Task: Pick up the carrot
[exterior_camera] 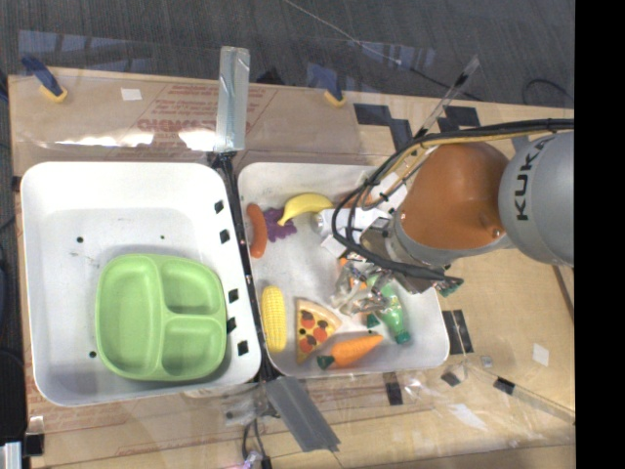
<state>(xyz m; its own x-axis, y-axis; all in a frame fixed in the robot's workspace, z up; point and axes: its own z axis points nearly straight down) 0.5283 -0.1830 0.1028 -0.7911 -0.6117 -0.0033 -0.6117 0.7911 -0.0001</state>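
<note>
2 white bins: the left bin (pixel 49 223) holds 1 green plate (pixel 161 316). 1 orange carrot (pixel 354 350) with a green top lies at the right bin's (pixel 293 176) front wall. The jaws' state: cannot tell.

bright, even | glare on plastic sheet (pixel 186 135) | gripper area perhaps blurred

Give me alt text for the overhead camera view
A grey arm with an orange band reaches into the right white bin, above an orange toy carrot, pizza slice, corn cob and banana. The left bin holds a green divided plate.
</note>
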